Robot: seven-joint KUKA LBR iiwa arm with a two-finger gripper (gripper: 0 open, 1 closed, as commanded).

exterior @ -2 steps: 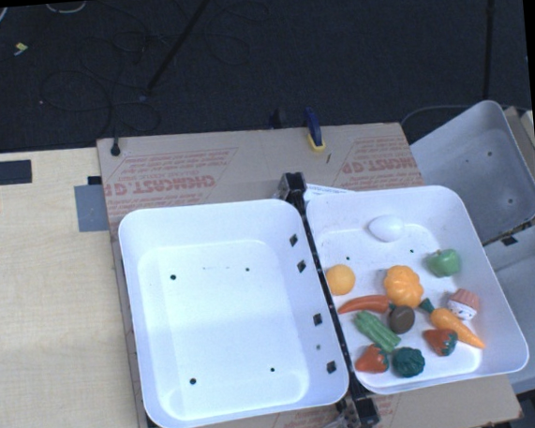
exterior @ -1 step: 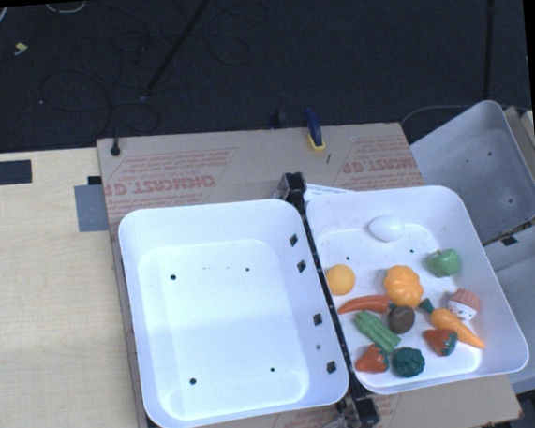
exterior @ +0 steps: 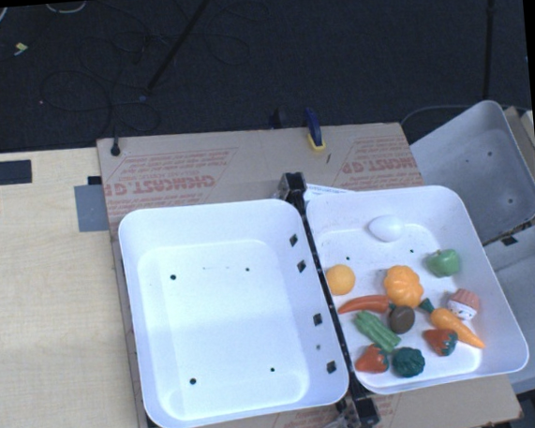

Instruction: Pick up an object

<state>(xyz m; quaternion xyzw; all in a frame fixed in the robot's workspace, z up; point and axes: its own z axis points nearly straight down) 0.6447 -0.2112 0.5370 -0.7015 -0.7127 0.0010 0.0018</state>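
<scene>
All the toy food sits in the right bin: orange pumpkin, green pepper, white egg, broccoli. Left bin sits just beside it. Can't tell the end effector's state

Both bins, the left bin and the right bin, are white. In the right bin: a white egg, orange pumpkin, green pepper, red chili, dark green broccoli.

Two white bins side by side: left bin, right bin. Cardboard sheet beneath both. Blue clamp at far edge. Grey metal tray far right.
</scene>
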